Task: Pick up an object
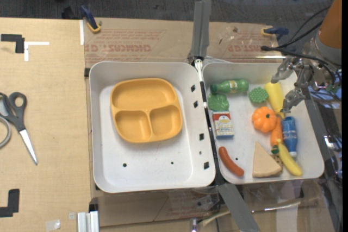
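The right bin (310, 117) holds toy food: a green bottle (231, 86), a leafy green piece (217, 101), a small juice carton (223, 124), a round green item (259, 95), a yellow piece (274, 96), an orange pumpkin (264, 119), a blue bottle (289, 135), a banana (289, 161), a bread slice (265, 163) and a red sausage (231, 162). My gripper (287, 86) hovers over the bin's far right, just right of the yellow piece. Its fingers are spread open with nothing between them.
The left bin (103, 133) holds a yellow divided plate (145, 109). Scissors (19, 122) lie on the wooden bench at far left. A metal divider bar (201, 30) runs between the bins. Cables hang near the arm at upper right.
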Tool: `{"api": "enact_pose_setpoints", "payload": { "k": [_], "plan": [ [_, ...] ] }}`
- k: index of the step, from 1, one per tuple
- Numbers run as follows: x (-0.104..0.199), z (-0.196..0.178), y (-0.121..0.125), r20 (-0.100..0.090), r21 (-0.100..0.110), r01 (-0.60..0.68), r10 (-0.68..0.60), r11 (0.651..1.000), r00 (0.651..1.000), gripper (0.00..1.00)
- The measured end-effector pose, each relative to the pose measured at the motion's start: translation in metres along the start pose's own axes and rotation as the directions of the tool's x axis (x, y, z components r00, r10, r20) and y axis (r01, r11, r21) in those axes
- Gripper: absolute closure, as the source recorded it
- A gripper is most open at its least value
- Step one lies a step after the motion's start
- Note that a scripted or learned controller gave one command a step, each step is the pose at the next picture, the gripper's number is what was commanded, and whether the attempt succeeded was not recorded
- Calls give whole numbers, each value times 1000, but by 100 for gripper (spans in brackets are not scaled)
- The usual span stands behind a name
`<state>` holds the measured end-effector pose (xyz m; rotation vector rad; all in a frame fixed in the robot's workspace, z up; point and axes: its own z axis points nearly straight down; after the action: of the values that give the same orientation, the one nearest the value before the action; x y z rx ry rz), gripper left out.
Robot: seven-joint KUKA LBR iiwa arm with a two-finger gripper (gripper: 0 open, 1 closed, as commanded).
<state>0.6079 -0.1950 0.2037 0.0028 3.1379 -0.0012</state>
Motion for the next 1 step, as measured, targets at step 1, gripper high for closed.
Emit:
{"api": "enact_pose_setpoints", "payload": {
  "k": [1],
  "plan": [
    [44,109,-1,0,0,23,-23,1000,1000,0]
  ]
}}
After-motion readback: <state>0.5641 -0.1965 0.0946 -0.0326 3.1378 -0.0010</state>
